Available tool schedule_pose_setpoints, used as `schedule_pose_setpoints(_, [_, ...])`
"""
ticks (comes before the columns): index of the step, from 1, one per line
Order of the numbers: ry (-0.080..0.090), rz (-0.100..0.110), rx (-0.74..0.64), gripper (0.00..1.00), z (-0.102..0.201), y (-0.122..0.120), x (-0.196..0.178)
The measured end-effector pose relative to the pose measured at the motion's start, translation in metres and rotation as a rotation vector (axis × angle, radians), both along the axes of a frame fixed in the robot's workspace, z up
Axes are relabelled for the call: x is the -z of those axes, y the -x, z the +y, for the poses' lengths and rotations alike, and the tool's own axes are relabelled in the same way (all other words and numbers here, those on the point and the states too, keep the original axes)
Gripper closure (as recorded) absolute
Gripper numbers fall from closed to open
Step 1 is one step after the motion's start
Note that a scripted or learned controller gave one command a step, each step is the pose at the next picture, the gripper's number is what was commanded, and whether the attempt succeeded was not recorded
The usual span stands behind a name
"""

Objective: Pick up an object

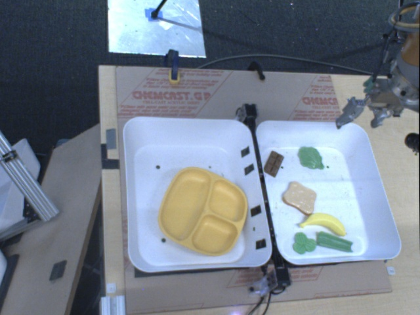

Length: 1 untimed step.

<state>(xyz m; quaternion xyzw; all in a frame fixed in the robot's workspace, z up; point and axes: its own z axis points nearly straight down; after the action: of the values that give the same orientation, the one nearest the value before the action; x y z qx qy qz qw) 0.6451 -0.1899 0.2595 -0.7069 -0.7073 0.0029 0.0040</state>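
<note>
Above the far right corner of my bench, the gripper (365,110) hangs clear of both bins, its two fingers spread apart with nothing between them, a stance I read as a parked or approach pose that leaves the camera an open view of the goods. Below it, largest first: the left bin (144,143) carries the yellow divided plate (203,210), lying flat and turned at a slant, its three wells bare; I judge it too broad for these jaws. The right bin (374,169), just beside it across the black hinge strip (261,195), holds the likelier pickings, spread loosely enough that each stands apart from its neighbours. The toast slice (300,197) lies near the middle; the banana (324,223) curves just below it; the green bean pod (335,243) sits at the near edge, close to the small broccoli (303,243). The leafy green piece (311,157) rests nearest the gripper, with the brown chocolate bar (273,163) to its left by the hinge. No object is yet picked, and I reckon the leafy piece the shortest reach from where the arm waits
</note>
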Motion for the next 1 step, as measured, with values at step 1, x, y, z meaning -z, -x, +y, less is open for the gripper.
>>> schedule_pose_setpoints(1, [0.002,-0.012,-0.003,0.0,0.0008,-0.0021,-0.0081])
